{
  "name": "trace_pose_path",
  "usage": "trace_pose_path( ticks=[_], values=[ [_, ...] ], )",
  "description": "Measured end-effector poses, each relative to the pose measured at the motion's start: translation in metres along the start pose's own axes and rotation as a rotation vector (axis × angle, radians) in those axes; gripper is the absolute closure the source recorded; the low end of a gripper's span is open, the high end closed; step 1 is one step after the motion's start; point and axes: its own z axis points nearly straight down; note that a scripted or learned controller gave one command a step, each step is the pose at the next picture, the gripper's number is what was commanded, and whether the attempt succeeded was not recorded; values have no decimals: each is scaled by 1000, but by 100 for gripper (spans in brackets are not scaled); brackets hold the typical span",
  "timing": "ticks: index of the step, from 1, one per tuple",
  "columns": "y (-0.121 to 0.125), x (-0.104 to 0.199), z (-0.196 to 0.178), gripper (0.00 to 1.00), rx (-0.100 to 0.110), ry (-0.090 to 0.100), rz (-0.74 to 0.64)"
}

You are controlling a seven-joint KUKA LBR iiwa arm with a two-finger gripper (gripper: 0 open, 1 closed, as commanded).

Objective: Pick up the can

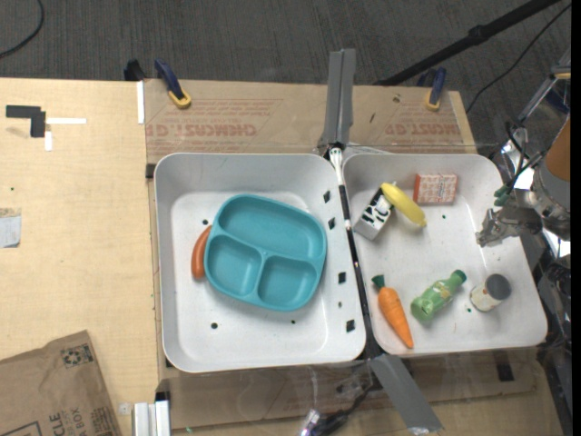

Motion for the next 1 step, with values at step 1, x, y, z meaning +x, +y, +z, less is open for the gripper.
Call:
trace_pose_path(
  ticks=[1],
  values=[
    [28, 14, 45, 100, 0, 1, 193]
  ],
)
